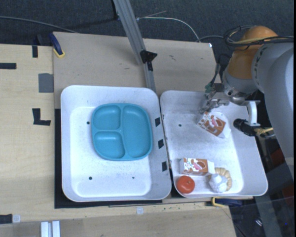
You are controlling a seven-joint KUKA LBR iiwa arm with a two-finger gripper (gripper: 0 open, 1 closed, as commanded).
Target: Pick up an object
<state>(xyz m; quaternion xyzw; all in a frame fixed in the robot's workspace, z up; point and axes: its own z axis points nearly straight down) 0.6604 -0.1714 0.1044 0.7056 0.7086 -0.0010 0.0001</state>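
A small red-and-white packet (213, 124) is seen near the right bin's (246, 154) far edge, just under the claw (213, 100). Whether it is touched cannot be told. The claw's state cannot be made out; the wrist hides it.

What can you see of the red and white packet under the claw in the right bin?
The red and white packet is a small flat pouch, glossy like foil or plastic, white at the edges with a red printed panel. It sits tilted, one corner pointing up toward the claw, whose tips are at or just above that corner; real contact cannot be told. It lies in the upper part of the right bin, apart from the other items along the bin's lower edge.
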